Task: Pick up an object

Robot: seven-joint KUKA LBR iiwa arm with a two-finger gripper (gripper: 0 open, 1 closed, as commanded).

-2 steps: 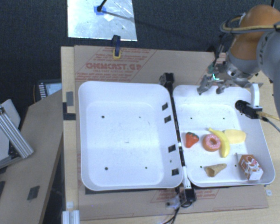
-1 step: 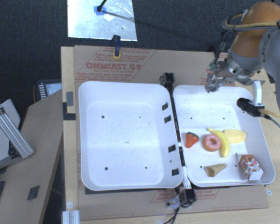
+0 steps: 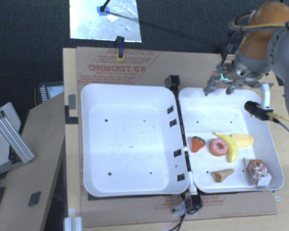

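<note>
The gripper (image 3: 218, 86) is seen spread and empty above the right bin's (image 3: 205, 110) far rim; the approach is judged unfinished, descent toward the donut (image 3: 218, 147) being required.

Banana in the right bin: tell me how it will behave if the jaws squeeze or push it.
The banana looks smooth and curved, so it may slip or pivot when squeezed. It lies against the donut and a yellow piece, so a push would probably shift them too.
</note>
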